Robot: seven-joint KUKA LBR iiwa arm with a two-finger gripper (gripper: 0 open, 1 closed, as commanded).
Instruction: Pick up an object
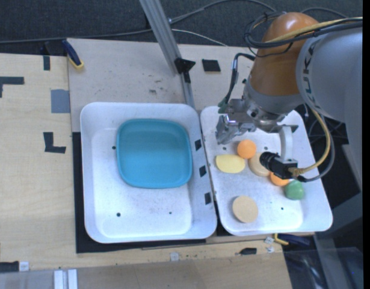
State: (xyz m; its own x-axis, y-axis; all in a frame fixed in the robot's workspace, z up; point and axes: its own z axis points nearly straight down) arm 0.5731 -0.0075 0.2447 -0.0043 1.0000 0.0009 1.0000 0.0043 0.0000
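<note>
My claw (225,130) hangs over the back left corner of the right bin (314,217), one of two white bins on the table (28,161). I cannot tell how far it is open, and I see nothing held in it. Six loose things lie in this bin: one orange ball (246,148) just beside the claw, one yellow oval piece (230,164), one tan disc (245,209), one green ball (295,191), one pale round piece (257,167) and one small orange piece (279,180), both partly hidden. The left bin (100,221) holds one blue plate (154,152).
</note>
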